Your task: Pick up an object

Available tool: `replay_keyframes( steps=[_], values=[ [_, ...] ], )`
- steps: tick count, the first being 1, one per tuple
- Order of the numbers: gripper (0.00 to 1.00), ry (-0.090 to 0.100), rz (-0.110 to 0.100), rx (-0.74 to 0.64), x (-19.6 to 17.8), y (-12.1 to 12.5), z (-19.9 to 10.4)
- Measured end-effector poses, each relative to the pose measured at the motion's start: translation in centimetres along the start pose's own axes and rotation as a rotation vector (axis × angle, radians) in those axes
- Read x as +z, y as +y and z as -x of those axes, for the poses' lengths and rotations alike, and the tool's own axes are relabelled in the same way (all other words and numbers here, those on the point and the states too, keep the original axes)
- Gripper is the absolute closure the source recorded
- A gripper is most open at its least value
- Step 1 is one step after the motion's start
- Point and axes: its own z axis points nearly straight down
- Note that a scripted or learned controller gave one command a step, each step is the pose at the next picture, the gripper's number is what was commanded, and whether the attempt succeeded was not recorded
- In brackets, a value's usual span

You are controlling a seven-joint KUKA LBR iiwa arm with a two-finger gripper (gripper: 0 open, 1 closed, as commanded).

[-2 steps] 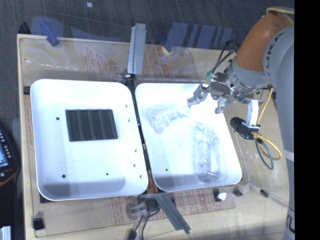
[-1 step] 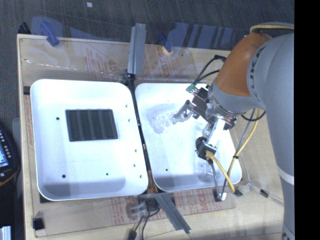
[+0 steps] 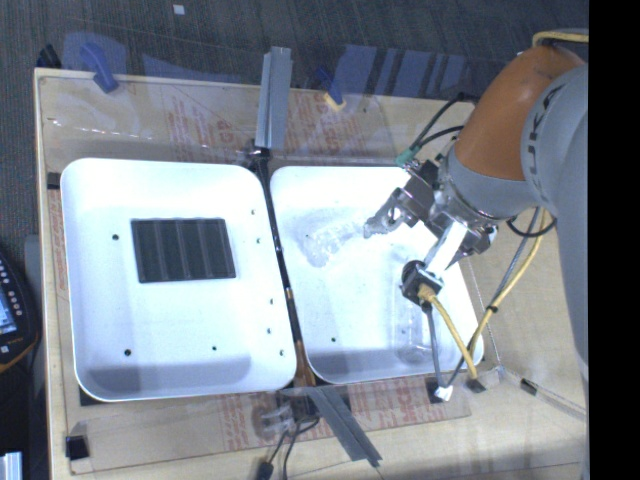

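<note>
Nearest, in front of the right bin: a grey metal bracket on the brown tabletop.

Inside the right bin, at its near right corner: a clear upright item, hard to make out against the white. Nothing touching it, as far as visible.

Further in, over the far right part of the right bin: the end effector, low and tilted toward the bin's middle. Cannot tell how far open, and cannot see anything held in it. Just beside it, toward the middle of the right bin: a clear crumpled piece, probably the target, seemingly lying on the bin floor.

To the left of the right bin, in the left bin: a dark ribbed block, flat, well apart from the arm.

Judgement: approach probably done; grasp and lift not confirmed, so most of the task left.

Beyond the right bin: a grey post at the seam between the bins, blue clamps on the tabletop's far edge, then dark carpet.
</note>
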Motion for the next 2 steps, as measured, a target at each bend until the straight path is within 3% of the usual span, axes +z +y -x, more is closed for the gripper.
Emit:
replay_keyframes(
  steps=[1,2],
  values=[
    [0.00,-0.005,-0.007,0.508,4.5,-0.7,-3.0],
    [0.00,-0.004,-0.006,0.292,5.9,0.2,2.0]
  ],
)
